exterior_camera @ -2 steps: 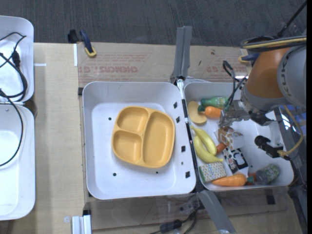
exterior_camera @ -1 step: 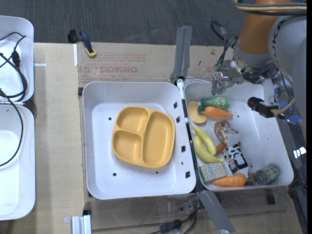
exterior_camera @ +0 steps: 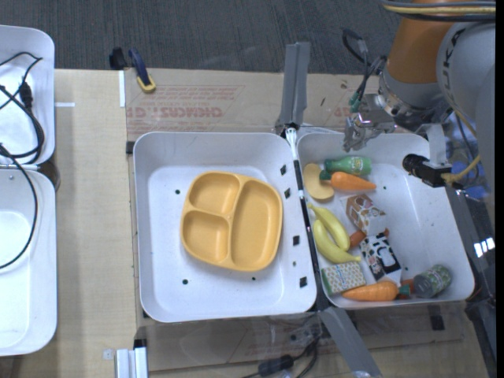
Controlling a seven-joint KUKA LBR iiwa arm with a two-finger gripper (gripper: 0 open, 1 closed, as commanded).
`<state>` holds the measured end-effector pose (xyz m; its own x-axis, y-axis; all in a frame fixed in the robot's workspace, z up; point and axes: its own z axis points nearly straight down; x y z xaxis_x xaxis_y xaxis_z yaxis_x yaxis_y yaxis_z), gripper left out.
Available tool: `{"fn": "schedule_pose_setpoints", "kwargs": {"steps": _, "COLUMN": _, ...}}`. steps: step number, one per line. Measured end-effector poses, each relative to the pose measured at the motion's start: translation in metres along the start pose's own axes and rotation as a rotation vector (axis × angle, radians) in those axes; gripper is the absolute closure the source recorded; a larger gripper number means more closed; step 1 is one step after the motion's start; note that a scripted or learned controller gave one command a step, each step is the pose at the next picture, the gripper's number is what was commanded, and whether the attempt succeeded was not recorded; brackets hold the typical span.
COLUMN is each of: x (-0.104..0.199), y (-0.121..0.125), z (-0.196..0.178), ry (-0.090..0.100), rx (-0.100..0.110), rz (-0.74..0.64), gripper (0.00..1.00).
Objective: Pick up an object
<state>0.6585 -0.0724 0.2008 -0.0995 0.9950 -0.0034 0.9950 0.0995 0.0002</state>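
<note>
Over the right bin's (exterior_camera: pixel 461 235) far rim, the gripper (exterior_camera: pixel 356 136) hangs just above the green bottle (exterior_camera: pixel 347 164) and upper carrot (exterior_camera: pixel 352 183). Can't tell how the pincer stands; nothing visibly between the tips. Candidates all sit in that bin: bananas (exterior_camera: pixel 331 235), second carrot (exterior_camera: pixel 370 291), small cartons. Left bin (exterior_camera: pixel 157 235) holds the yellow divided plate (exterior_camera: pixel 232 220). Suggest: go straight down on the bottle, straddle its short axis, avoid clipping the carrot touching it.
</note>
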Motion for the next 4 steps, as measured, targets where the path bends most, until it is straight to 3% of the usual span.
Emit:
{"fn": "schedule_pose_setpoints", "kwargs": {"steps": 1, "x": 0.0, "y": 0.0, "z": 0.0, "ry": 0.0, "rx": 0.0, "rz": 0.0, "gripper": 0.0}}
{"fn": "schedule_pose_setpoints", "kwargs": {"steps": 2, "x": -0.016, "y": -0.032, "z": 0.01, "ry": 0.002, "rx": 0.001, "rz": -0.235, "gripper": 0.0}}
{"fn": "schedule_pose_setpoints", "kwargs": {"steps": 3, "x": -0.042, "y": -0.039, "z": 0.109, "ry": 0.003, "rx": 0.0, "rz": -0.388, "gripper": 0.0}}
{"fn": "schedule_pose_setpoints", "kwargs": {"steps": 4, "x": -0.043, "y": -0.039, "z": 0.099, "ry": 0.002, "rx": -0.002, "rz": -0.383, "gripper": 1.0}}
